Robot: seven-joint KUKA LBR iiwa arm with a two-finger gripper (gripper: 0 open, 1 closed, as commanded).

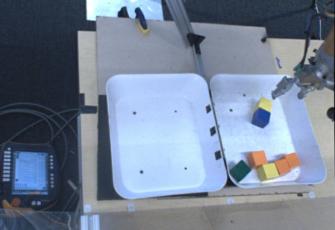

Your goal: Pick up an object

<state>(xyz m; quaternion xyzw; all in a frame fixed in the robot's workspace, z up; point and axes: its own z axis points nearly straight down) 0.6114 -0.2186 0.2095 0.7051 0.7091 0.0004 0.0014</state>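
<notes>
I see a big tan bench (157, 51) with a flat brown board on top of it. Dark carpet (36, 30) lies all around it, rough and speckled. Two shallow white bins sit side by side on the bench. They look smooth, like plastic, with round corners.

The left bin (162, 134) is the bigger one in my view. It has a few small dark dots on its floor. Little black clips (213, 131) sit along the place where the two bins meet.

The right bin (301, 119) has all the blocks in it. A yellow block sits on top of a blue block (260, 118), a bit tilted, near the middle of that bin. Down at the near edge is a bunch of blocks close together: a green block (240, 170), an orange block (256, 159), a yellow block (268, 172) and two more orange ones (287, 163) beside it. They all look like small hard cubes with flat sides.

The gripper (293, 87) comes in from the right, over the far right part of the right bin. It is grey metal. Two finger tips stick out apart from each other, so it looks open to me. I see nothing between them. It is up and to the right of the yellow and blue stack, not touching it.

A long grey pole (175, 3) slants over the far side of the bench. A hand control box (30, 174) with a lit screen lies on the floor to the left, with black cables (47, 119) curling near it.
</notes>
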